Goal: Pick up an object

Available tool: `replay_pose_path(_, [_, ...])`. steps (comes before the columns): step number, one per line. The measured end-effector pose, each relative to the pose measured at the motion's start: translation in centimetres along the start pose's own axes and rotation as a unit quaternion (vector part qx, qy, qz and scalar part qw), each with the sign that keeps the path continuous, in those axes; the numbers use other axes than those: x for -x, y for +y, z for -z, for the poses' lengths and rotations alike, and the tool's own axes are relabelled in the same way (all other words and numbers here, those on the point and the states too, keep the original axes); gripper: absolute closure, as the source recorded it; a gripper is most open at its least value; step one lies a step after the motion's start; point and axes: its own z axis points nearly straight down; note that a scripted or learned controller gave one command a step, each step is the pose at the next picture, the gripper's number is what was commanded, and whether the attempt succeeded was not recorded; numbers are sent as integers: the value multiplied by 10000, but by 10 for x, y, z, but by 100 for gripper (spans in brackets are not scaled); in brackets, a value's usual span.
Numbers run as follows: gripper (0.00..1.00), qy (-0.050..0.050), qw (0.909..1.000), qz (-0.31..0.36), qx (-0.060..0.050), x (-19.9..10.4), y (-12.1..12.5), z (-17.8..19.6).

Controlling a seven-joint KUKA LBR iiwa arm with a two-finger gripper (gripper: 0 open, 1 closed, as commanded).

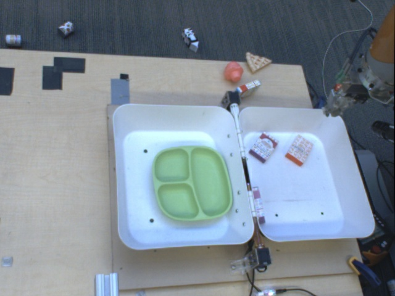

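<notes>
Two small packets lie in the right bin (pixel 345 184): a dark red and white one (pixel 263 147) near its left wall, and an orange and white one (pixel 299 149) just to the right of it. My gripper (pixel 336 102) hangs at the bin's far right corner, above the rim and well away from both packets. The arm enters from the upper right edge. A green three-compartment plate (pixel 192 182) rests in the left bin (pixel 133 165) with nothing on it.
On the bench behind the bins sit a red ball (pixel 233 71), a wedge-shaped toy slice (pixel 258 61) and a small red and white tube (pixel 250 87). Small odds and ends lie on the dark floor beyond. Cables hang at the right.
</notes>
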Motion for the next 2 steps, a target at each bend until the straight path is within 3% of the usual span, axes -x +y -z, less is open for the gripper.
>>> replay_pose_path(1, [100,-3,10000,13,22,0,1,74])
replay_pose_path(2, [100,11,10000,14,0,-84,0,16])
